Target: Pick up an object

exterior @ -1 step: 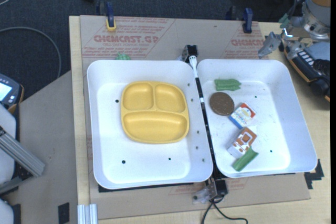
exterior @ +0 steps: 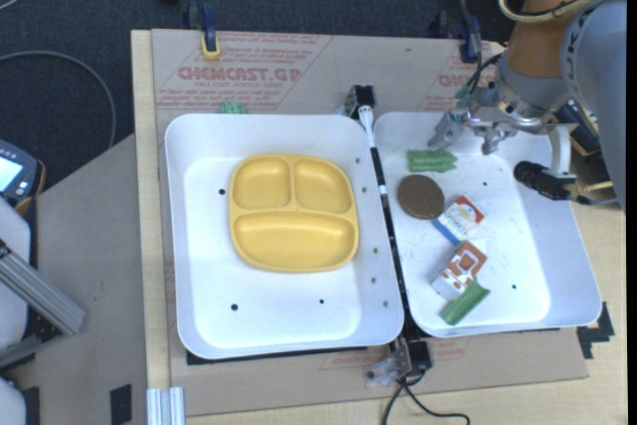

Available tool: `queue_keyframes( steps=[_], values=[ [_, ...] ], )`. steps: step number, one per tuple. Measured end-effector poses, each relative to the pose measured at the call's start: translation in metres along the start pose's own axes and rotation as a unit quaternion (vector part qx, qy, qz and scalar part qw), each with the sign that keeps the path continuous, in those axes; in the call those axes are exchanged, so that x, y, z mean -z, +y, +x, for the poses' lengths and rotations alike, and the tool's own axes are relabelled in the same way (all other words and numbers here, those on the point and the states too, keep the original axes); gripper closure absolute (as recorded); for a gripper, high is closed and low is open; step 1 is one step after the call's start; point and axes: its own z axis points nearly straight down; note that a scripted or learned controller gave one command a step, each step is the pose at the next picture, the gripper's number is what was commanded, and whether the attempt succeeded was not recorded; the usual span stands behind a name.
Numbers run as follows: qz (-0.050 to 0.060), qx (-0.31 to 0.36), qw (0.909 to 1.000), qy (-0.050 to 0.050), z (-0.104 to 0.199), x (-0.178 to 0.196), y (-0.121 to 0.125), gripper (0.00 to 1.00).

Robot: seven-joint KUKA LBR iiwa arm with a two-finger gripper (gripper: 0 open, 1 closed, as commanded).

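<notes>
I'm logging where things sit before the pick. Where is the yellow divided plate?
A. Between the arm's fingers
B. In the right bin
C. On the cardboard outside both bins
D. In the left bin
D: the yellow divided plate lies flat in the left bin, apart from the small items in the right bin.

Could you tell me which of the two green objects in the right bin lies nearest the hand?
The flat green piece at the bin's far end, just below the hand. The other green piece lies at the near edge, beside the orange-and-white packet.
</notes>
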Motion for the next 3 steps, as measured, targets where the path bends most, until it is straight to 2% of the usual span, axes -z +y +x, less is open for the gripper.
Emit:
queue_keyframes(
  steps=[1, 2, 3],
  values=[
    [-0.002, -0.001, 1.0000, -0.001, 0.043, -0.045, -0.003, 0.00],
    [-0.005, -0.001, 1.0000, -0.001, 0.042, -0.031, -0.002, 1.00],
    [-0.006, -0.001, 1.0000, -0.002, 0.042, -0.021, -0.002, 1.00]
  ],
)
